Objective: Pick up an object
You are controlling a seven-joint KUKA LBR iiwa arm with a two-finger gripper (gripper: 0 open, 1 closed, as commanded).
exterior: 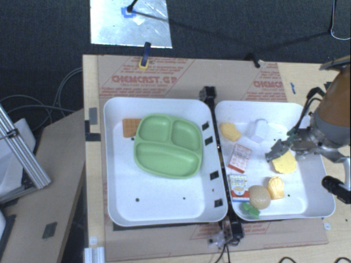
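Reaching from the right, the jaws (276,151), seemingly closed, touch a yellow piece (285,163).

"CHEMCAST GP" is printed in red on the brown board (143,79) behind the bins, and repeated, partly hidden, further right.

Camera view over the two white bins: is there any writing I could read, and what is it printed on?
"CHEMCAST GP", red print on the brown paper-covered sheet under the bins, left of centre.
The same red print repeats at the sheet's upper right, slanted, too blurred to spell out.
Small red-and-white packet in the right-hand white bin: print too small to read.
Small white, red and blue carton: print too small to read.
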